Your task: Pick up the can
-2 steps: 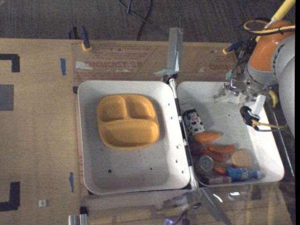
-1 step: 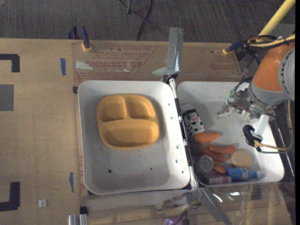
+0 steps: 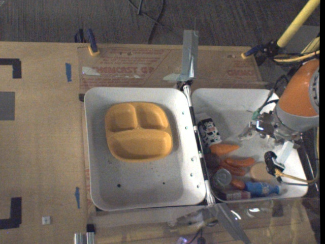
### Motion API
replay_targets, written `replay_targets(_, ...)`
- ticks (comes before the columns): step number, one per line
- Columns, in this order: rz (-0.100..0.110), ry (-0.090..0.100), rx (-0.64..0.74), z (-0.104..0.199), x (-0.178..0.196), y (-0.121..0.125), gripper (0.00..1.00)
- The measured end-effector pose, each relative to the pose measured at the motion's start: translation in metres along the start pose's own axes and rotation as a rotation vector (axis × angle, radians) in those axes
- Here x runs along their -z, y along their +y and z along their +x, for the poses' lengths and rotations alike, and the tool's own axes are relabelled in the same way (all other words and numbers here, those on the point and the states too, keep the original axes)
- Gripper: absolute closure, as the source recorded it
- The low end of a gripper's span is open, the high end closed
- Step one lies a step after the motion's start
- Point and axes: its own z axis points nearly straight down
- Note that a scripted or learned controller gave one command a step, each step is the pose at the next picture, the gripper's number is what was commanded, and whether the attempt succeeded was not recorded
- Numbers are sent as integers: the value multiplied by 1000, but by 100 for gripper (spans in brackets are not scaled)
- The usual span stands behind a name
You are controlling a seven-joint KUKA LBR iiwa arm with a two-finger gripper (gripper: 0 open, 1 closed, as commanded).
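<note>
The can (image 3: 208, 131) lies on its side in the right bin (image 3: 231, 105), close against the left wall, just above an orange carrot-like toy (image 3: 224, 149). The gripper (image 3: 260, 127) hovers over the same bin, well right of the can; whether it is wide or narrow cannot be told. An orange divided tray (image 3: 137, 131) sits in the left bin (image 3: 96, 151).

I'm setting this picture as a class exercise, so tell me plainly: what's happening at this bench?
A grey and orange robot arm reaches in from the right over the right bin, where its gripper hangs above the bare floor. The can lies untouched near the front among toy food, a cow-patterned cup and a blue bottle. The left bin holds an orange divided plate. Nothing is between the gripper's fingers.
</note>
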Motion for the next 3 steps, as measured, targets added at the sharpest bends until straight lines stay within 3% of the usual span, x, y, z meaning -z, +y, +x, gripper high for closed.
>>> replay_targets(1,9,28,-103,-22,2,-18,0)
replay_targets(2,10,24,-84,-2,0,29,0)
replay_targets(3,1,11,-81,-6,11,31,100)
